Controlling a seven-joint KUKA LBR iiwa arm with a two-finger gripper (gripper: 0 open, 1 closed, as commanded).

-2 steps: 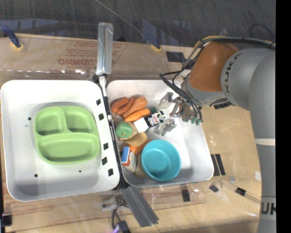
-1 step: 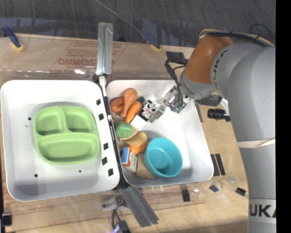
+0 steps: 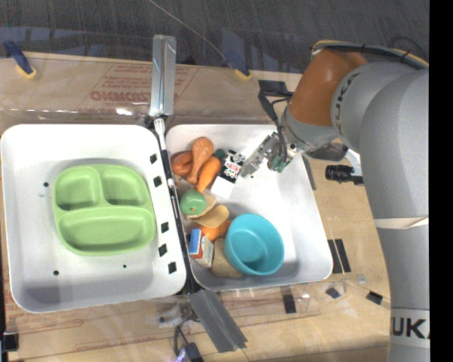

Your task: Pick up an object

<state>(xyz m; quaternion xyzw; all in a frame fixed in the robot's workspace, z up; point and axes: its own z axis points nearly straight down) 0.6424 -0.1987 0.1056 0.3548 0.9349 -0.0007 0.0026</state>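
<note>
Hand (image 3: 258,159) hovered low in the right bin (image 3: 306,202), far side, aimed left at the toy pile; finger spread couldn't be told, nothing seen held. Approach step, pick not yet made. Likely target: small black-and-white box (image 3: 230,166) just beside the fingertips, touching the orange carrot (image 3: 208,173). Next move probably needs a short reach left and down, avoiding the carrot.

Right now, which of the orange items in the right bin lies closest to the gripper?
The carrot, slanting along the upper left of the pile; the gripper hangs just right of it. The other orange pieces sit farther left or lower.
</note>
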